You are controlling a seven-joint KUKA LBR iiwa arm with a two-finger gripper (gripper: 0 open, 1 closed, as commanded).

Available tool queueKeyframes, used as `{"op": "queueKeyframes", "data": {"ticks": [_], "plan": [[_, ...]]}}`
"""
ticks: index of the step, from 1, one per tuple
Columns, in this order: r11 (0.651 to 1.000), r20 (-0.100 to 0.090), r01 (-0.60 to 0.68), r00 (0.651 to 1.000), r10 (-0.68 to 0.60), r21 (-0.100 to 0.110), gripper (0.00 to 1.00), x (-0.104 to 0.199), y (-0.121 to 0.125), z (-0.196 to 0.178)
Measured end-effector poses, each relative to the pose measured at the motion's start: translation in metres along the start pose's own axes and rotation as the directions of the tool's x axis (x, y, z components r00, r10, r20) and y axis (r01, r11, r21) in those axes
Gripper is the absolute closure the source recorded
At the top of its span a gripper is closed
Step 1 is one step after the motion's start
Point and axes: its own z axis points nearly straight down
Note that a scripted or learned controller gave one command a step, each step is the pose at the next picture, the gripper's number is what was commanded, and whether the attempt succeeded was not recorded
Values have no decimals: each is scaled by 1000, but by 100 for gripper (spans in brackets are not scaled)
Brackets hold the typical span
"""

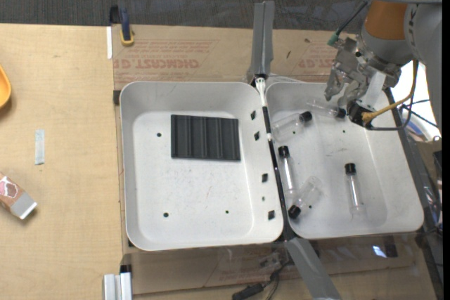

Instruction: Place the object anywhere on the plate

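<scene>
Gripper (342, 96) over right bin (394, 221), 12 o'clock edge; open or closed, cannot tell. Nearest vial (294, 122) at its 8 o'clock, long axis 2-to-8. Dark ribbed plate (205, 138) in left bin (140, 221), 9 o'clock of vial.

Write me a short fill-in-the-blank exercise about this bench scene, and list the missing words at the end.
1. The dark ribbed plate lies in the ____ bin.
2. The clear vials with black caps, such as one vial, lie in the ____ bin.
3. The number of vials resting on the dark ribbed plate is ____.
4. The gripper hangs over the ____ corner of the right bin.

Missing words: left; right; zero; far
</scene>
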Motion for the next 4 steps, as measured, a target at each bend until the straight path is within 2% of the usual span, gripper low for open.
{"op": "queueKeyframes", "data": {"ticks": [1,2,3,4], "plan": [[989,-1,146,989,-146,-2,100,53,-28,-15],[968,0,253,968,-253,0,100,127,-72,22],[877,0,481,877,-481,-2,100,157,-114,4],[592,1,806,592,-806,-3,100,215,-158,4]]}}
